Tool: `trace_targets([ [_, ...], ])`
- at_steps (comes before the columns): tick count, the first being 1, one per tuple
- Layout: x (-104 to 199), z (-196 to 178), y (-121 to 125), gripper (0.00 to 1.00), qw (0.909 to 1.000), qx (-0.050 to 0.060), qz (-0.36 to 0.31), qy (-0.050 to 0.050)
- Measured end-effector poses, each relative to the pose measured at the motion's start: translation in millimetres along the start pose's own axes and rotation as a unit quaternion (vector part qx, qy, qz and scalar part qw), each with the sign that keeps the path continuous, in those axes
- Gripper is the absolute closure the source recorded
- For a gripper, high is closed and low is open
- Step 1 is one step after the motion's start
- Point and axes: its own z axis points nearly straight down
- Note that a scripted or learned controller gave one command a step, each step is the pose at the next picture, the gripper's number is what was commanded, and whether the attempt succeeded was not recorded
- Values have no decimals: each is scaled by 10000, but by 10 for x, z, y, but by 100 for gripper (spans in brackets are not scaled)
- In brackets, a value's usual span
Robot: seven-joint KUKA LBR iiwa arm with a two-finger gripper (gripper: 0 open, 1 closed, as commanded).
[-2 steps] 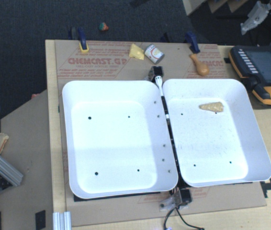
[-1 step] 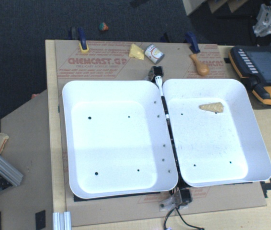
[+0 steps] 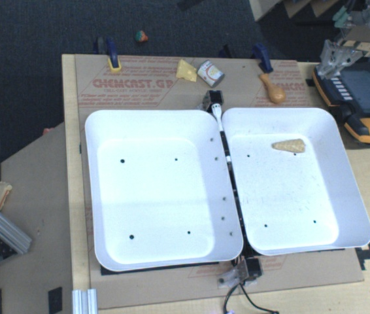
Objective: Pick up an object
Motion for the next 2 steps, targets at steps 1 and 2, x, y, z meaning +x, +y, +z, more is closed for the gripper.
trace_targets([
  [1, 626, 509, 8, 100, 10000, -10, -21, 4],
  [2, 1923, 848, 5, 100, 10000, -11, -61, 23],
])
